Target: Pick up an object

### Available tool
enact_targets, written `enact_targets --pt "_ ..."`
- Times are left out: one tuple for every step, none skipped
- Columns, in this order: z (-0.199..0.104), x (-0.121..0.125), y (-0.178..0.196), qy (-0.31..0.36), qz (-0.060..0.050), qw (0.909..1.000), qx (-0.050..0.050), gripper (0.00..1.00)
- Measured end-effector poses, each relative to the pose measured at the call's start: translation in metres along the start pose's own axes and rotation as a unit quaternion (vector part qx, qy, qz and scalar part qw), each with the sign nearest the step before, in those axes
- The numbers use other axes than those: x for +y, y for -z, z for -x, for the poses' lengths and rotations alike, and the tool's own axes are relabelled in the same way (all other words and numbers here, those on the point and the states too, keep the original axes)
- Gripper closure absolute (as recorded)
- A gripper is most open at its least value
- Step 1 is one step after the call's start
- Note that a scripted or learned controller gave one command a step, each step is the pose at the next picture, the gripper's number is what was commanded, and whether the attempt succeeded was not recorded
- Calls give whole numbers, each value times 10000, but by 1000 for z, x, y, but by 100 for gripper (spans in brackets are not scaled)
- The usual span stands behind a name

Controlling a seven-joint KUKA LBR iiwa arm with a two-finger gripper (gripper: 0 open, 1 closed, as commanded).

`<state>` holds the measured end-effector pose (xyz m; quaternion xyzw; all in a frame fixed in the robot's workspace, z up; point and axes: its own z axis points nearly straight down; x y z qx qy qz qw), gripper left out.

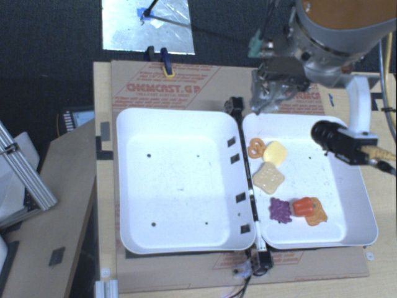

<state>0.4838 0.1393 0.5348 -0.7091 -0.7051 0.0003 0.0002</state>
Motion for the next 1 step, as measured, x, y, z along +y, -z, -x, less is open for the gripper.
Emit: enact_targets --pt "-53 2 0 60 16 10000 12 100"
